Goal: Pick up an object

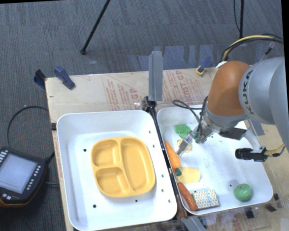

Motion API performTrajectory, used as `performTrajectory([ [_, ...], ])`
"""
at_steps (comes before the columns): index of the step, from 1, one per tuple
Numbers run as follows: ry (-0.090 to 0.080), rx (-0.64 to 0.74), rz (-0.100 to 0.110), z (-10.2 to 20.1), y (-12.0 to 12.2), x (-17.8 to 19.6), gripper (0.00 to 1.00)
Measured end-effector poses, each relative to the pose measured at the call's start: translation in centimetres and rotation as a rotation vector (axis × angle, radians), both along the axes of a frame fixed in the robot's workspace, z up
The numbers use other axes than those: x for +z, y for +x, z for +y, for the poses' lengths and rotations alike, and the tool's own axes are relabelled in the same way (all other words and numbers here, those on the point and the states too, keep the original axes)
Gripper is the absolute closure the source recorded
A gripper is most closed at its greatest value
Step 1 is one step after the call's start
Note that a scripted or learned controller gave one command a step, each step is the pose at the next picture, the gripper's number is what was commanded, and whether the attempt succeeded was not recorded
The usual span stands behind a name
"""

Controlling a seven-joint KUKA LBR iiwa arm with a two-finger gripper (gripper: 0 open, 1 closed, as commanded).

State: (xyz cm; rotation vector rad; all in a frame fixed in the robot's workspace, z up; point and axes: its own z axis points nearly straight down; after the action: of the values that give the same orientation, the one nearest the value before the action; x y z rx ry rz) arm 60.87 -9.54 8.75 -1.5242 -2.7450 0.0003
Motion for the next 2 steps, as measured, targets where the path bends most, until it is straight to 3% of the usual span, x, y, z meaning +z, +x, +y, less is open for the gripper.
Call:
performTrajectory([
  [1, -0.001, -0.387, 0.000, 0.50, 2.98, -0.05, 0.00],
  [2, -0.001, -0.384, 0.001, 0.57, 3.02, 0.94, 1.00],
])
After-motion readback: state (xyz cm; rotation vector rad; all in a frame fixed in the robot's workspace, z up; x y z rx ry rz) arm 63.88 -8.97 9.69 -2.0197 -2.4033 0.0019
